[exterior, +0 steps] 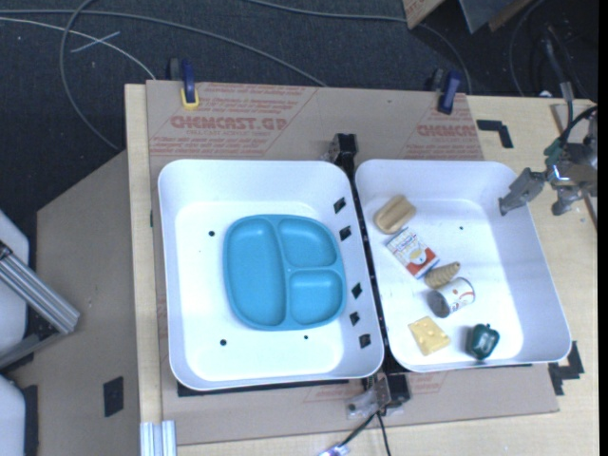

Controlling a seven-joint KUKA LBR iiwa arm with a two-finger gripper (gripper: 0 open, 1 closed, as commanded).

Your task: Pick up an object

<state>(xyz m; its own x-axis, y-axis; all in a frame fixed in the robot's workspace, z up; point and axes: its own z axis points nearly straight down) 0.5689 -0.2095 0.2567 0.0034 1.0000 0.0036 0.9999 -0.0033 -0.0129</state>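
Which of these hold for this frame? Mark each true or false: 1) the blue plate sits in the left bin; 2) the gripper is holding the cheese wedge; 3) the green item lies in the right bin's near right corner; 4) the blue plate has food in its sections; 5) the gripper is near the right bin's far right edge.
1) True: the blue plate lies in the left bin.
2) False: the cheese wedge lies on the floor of the right bin, apart from the gripper.
3) True: the green item sits there.
4) False: its three sections show bare blue.
5) True: it sits over that edge.
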